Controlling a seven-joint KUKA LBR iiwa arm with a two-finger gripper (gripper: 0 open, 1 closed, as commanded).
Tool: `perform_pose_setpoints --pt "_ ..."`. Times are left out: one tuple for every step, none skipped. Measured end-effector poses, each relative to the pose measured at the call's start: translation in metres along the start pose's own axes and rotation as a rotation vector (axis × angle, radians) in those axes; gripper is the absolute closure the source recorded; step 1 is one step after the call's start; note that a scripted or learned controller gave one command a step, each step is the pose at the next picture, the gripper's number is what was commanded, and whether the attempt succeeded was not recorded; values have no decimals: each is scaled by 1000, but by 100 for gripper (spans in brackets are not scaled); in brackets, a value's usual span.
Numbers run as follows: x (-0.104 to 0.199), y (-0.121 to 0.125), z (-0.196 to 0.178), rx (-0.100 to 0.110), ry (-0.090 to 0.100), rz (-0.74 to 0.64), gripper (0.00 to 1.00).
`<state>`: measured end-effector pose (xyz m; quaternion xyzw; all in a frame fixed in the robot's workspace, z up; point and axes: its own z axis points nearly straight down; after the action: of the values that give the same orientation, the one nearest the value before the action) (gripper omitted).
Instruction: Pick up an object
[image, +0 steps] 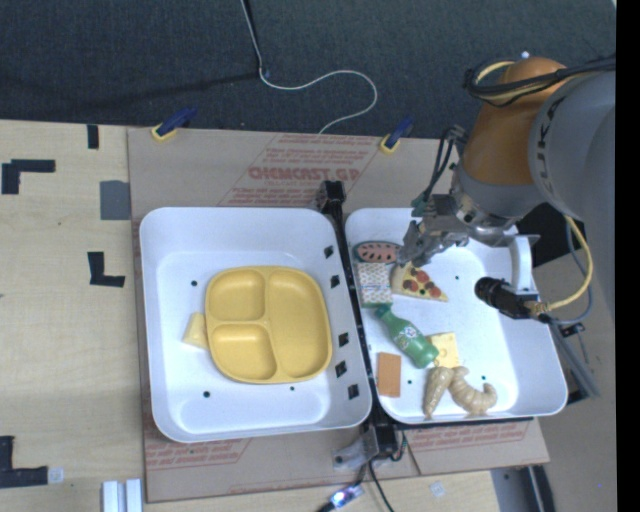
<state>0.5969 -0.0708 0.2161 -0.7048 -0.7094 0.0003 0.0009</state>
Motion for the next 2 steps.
perform_pose_setpoints --pt "45 20 -1 -1 0 0 100" --pt "91 22 -4 0 0 0 100"
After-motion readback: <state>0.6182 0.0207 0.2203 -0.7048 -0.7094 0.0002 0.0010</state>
